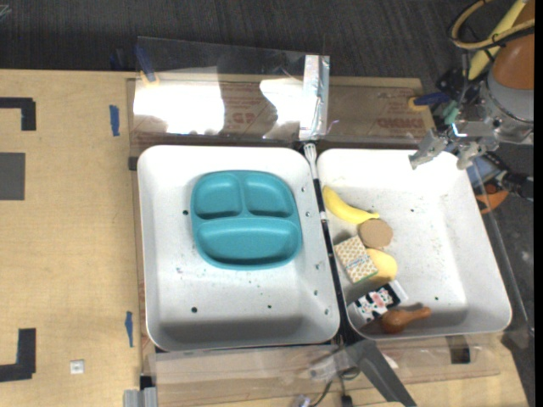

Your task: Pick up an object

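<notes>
The right bin (441,227) holds a cluster of small things along its left side: a yellow banana (346,208), a round brown cookie-like piece (376,233), a patterned tan box (355,260), a yellow piece (383,266), a black-and-white card-like item (378,299) and a brown drumstick-shaped toy (405,316). My gripper (443,151) hangs over the bin's far right rim, well apart from those things, with two fingers spread and nothing between them.
The left bin (161,227) carries a teal divided plate (246,217). A clear plastic sheet (229,100) stands behind the bins. Yellow cables (488,24) and the arm's orange band (519,66) occupy the top right corner.
</notes>
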You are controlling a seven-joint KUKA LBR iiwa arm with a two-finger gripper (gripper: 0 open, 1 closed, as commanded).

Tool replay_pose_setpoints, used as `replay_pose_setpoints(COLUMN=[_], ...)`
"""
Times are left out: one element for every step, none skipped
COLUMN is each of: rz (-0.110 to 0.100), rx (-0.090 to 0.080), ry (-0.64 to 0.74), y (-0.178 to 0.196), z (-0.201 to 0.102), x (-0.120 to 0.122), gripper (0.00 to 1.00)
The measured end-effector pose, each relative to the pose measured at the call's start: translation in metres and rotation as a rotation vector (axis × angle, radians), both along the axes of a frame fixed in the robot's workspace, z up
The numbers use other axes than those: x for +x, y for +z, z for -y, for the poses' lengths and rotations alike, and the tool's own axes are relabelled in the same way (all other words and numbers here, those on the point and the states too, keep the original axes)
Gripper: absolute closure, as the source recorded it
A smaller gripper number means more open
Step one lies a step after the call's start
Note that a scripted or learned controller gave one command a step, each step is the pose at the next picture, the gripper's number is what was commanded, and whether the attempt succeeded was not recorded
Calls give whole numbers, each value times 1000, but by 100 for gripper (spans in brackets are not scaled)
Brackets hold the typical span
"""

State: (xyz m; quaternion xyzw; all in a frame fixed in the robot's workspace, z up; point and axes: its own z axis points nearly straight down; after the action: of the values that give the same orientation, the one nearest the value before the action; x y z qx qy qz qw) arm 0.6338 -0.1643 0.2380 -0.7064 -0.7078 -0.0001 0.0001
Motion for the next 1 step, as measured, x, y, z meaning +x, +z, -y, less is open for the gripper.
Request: replay_pose_setpoints(rz=[-4], rx=[1], ry=[15], y=[-144], z=[-48], x=[3], gripper=[0])
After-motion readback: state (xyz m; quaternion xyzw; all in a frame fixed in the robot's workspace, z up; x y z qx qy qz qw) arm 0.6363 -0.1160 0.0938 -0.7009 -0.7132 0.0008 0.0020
